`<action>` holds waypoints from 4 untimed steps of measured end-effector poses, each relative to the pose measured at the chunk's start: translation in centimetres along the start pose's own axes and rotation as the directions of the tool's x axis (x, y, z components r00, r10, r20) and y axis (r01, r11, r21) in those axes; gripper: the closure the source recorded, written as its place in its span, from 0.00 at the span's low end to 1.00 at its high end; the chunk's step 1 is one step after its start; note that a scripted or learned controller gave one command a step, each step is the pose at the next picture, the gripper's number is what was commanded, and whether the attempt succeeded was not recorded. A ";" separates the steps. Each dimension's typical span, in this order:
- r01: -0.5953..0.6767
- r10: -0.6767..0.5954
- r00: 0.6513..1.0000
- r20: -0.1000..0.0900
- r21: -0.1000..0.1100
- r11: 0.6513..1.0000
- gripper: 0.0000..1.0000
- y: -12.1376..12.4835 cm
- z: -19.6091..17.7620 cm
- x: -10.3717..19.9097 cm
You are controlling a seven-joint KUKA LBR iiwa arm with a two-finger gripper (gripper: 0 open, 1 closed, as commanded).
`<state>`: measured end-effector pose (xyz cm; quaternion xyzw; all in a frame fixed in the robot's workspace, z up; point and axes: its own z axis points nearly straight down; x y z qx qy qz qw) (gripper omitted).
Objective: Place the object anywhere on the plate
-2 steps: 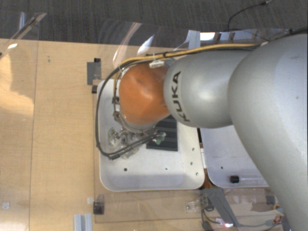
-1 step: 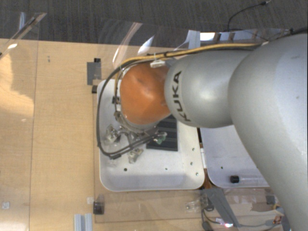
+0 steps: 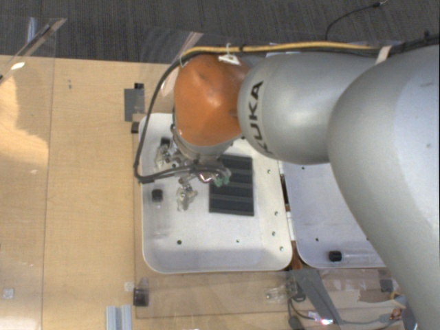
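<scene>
The gripper [image 3: 184, 196] hangs low over the left bin [image 3: 206, 253], its metal fingers pointing down toward the white floor; from this angle I cannot tell how they stand, and nothing shows between them. Just to its left, close but apart from it, lies a small dark block [image 3: 157, 195] on the bin floor, too small to read a long axis or a facing from. Just to the gripper's right, and slightly beyond it, a black ribbed plate [image 3: 232, 184] lies flat on the same floor, a rectangle whose long side runs from the far edge of the bin toward the near edge, its ridges running across it. Part of its far end is hidden under the wrist.

Directly above the gripper sits the orange band [image 3: 205, 102] of the arm [image 3: 330, 95], and on the grey casing beside it the letters "KUKA" are readable, running sideways. A black cable [image 3: 148, 126] loops from the wrist down toward the gripper's left.

Farther right of the gripper, past the plate, the right bin [image 3: 323, 218] holds a small dark object [image 3: 335, 256] near its front rim. Both bins rest on a pale wooden bench [image 3: 75, 184].
</scene>
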<state>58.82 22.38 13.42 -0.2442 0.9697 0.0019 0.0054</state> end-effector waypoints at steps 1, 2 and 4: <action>-0.274 0.274 0.962 0.000 0.001 0.962 0.00 -1.1 3.5 -4.7; -0.273 0.273 0.962 0.011 -0.002 0.962 1.00 -1.1 2.1 -5.0; 0.055 -0.055 0.998 0.000 0.000 0.998 1.00 0.0 2.0 -2.6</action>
